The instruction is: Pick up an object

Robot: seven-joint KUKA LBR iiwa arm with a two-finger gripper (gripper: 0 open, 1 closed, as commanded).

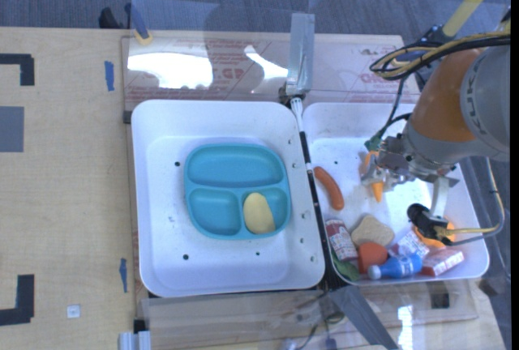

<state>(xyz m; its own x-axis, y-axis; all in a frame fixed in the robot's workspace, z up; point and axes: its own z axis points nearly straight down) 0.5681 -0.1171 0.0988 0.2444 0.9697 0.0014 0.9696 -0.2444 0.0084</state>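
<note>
Over the right bin [349,134], near its middle, the gripper [378,170] is hanging from the grey arm [486,97], which is reaching in from the right. The wrist housing and cables are covering the tool from above, so whether it is released, clenched or grasping anything cannot be told. A small orange piece [377,191] is showing just at the gripper's lower edge. Contact between the two cannot be determined, and the piece is too small for its shape to be made out.

To the left of the gripper, near but apart, an orange-red sausage [328,187] is lying slantwise on the bin floor. Below and left of the gripper, toward the bin's near wall, the other objects are crowding together. A red-labelled can [340,238] is lying just beside a tan bread-like piece [371,230]. A red round item [372,253] is touching the tan piece's lower side, and a blue bottle [399,266] is lying flat. A red and white packet [444,262] is lying below and right of the gripper. These objects are overlapping, so their outlines are partly hidden. A green scrap [347,265] is peeking out beneath the can and cannot be identified.

Well to the left of the gripper, in the left bin [158,202], a blue divided tray [231,166] is sitting with a yellow oval object [259,213] in its lower right compartment. The arm's upper part is being cut off at the right edge.
</note>
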